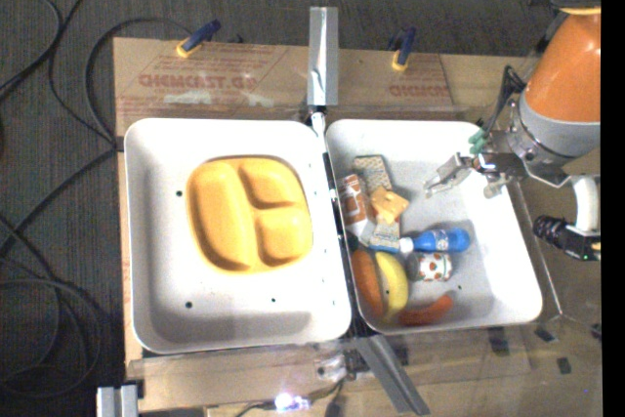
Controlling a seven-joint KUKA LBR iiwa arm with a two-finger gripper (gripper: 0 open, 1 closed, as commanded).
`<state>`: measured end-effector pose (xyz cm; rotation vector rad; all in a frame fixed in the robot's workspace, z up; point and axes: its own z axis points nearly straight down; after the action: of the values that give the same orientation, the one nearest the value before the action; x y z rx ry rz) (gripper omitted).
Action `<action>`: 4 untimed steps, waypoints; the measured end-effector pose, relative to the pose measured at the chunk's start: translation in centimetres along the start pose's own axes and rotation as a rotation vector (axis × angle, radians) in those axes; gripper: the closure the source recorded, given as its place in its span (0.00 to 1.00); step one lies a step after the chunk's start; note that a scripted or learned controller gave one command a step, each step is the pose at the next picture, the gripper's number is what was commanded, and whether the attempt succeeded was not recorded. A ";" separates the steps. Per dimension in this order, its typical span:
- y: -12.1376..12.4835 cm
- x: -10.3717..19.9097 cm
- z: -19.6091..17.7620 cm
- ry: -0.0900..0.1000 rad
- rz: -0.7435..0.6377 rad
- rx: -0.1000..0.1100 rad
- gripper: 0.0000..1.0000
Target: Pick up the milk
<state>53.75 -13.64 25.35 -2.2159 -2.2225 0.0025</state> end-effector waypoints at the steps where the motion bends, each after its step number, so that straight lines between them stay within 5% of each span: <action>1: -0.1 3.2 -3.6 -0.001 0.013 -0.003 0.00; 2: -4.9 4.1 8.7 0.000 -0.128 0.001 0.00; 3: -5.4 1.3 13.8 0.001 -0.439 0.001 0.00; 4: -5.4 1.4 13.0 0.004 -0.440 0.000 1.00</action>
<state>48.34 -12.25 12.38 -1.6761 -2.6494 -0.0024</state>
